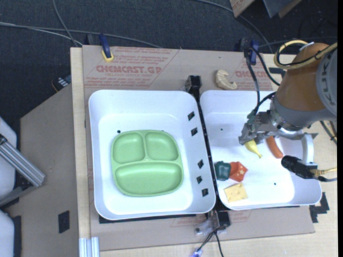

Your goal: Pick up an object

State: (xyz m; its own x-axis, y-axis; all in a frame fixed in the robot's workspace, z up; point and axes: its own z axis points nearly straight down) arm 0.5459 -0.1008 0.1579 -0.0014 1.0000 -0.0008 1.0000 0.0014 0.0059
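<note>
Gripper point(253, 136) hangs low in the right white plastic bin point(225, 108); whether it is open or closed I cannot tell. Landmark: that bin's left wall. One green three-compartment plastic tray point(147, 163) lies beyond it, in the left white bin point(102, 111). Near the wall sit one yellow cheese wedge point(235, 193), one red block point(238, 171) and one teal block point(222, 169). Farther off, one orange sausage-like piece point(275, 147) and one small yellow banana-shaped toy point(254, 147), likely light, stiff, slick; grip across its middle.

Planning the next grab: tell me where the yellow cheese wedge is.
The cheese wedge lies in the right bin, near its front edge, just below the red block.
</note>
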